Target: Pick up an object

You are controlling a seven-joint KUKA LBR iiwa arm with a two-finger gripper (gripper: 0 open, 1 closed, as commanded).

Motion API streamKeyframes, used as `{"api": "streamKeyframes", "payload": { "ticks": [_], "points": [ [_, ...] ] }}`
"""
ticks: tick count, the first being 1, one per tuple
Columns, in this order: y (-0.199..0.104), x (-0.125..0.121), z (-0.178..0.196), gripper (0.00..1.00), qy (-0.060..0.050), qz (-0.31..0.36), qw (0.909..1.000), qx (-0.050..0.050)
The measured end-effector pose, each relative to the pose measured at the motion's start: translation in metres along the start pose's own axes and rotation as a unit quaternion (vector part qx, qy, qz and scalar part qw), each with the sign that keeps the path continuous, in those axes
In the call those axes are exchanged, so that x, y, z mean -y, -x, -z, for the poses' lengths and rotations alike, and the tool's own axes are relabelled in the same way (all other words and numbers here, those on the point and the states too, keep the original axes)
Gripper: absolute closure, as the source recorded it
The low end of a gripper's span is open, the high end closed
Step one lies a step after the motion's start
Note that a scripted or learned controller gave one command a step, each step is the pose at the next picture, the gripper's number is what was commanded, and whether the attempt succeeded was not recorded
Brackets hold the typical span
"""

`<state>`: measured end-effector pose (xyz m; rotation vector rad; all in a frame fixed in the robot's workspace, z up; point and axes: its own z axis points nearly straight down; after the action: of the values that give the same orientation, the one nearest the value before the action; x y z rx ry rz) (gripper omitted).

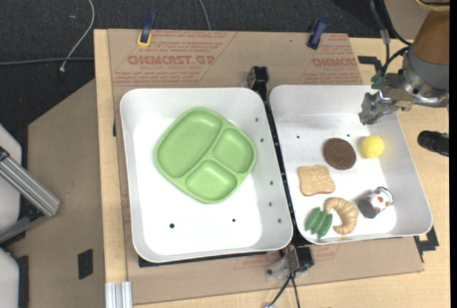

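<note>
The right bin (307, 108) holds several small items: a yellow ball (372, 147), a brown round cookie (339, 154), a tan cracker (315, 180), a croissant-shaped piece (343, 214), a green leafy piece (316, 222) and a small red, white and grey object (375, 202). My gripper (374, 108) hangs over the far right part of this bin, just above and behind the yellow ball. Nothing shows between its tips.
A green three-compartment plate (206, 154) lies in the left bin (143, 221). Blue clamps (147, 27) (318, 33) hold the cardboard at the back. The black divider (275, 156) runs between the bins. Cables lie on the dark floor behind.
</note>
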<state>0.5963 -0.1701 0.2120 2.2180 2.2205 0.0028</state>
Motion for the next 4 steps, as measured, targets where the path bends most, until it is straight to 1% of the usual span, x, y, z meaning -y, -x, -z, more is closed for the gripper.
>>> {"api": "streamKeyframes", "payload": {
  "ticks": [1, 2, 3, 4],
  "points": [
    [-0.053, -0.008, 0.013, 1.0, 0.0, 0.002, 1.0, -0.001],
    [-0.098, -0.007, 0.009, 1.0, -0.003, 0.002, 1.0, -0.002],
    [-0.143, -0.009, 0.015, 1.0, -0.001, 0.002, 1.0, -0.001],
    [-0.189, -0.018, 0.023, 1.0, -0.001, 0.001, 1.0, -0.001]
  ]
}}
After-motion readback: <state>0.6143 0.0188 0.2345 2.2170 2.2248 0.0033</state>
